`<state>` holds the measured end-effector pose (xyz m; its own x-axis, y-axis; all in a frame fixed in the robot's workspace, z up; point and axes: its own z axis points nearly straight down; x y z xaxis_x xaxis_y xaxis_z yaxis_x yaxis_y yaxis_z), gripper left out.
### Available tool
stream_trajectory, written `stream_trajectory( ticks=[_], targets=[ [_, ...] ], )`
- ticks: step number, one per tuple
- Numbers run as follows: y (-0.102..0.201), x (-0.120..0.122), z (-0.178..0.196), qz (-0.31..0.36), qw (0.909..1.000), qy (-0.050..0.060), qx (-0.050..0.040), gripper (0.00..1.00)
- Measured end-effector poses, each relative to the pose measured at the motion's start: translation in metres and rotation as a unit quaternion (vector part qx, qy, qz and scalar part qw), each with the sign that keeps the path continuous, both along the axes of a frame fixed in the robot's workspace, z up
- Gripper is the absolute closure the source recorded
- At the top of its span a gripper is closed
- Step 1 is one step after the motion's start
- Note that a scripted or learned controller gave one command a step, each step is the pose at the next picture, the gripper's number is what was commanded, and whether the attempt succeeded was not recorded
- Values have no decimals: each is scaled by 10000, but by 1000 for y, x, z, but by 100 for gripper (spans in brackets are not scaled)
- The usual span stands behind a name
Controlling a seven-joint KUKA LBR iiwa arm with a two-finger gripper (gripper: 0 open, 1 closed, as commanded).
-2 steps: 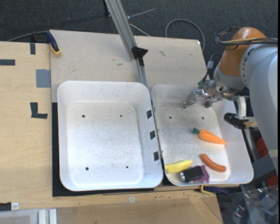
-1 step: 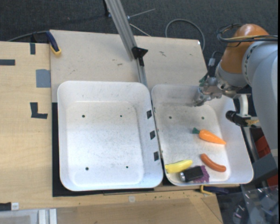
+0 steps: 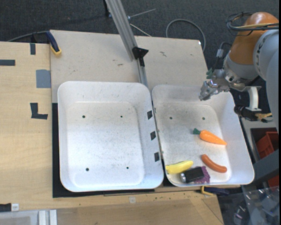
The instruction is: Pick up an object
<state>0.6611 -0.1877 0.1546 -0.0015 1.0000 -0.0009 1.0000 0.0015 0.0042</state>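
In the right bin [image 3: 178,102] lie a toy carrot [image 3: 211,137] with a green stem, an orange-red sausage [image 3: 214,163], a yellow banana-like piece [image 3: 179,166], and a black block on a purple piece [image 3: 195,175] at the front edge. My gripper [image 3: 206,92] hangs over the bin's back right corner, above and behind the carrot, apart from every object. Nothing is visible between its fingers.
The left bin [image 3: 103,135] sits beside the right one, with a raised divider between them. A slanted metal pole [image 3: 124,25] runs down to the bins' back edge. A cable loop [image 3: 185,29] lies on the bench behind. The arm's orange band [image 3: 253,36] is at the right.
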Motion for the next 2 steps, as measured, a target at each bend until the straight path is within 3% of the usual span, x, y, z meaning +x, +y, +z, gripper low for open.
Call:
stream_trajectory(
  ticks=[2],
  targets=[
    [0, -6, 103, 0, 10000, -7, -5, 100]
  ],
)
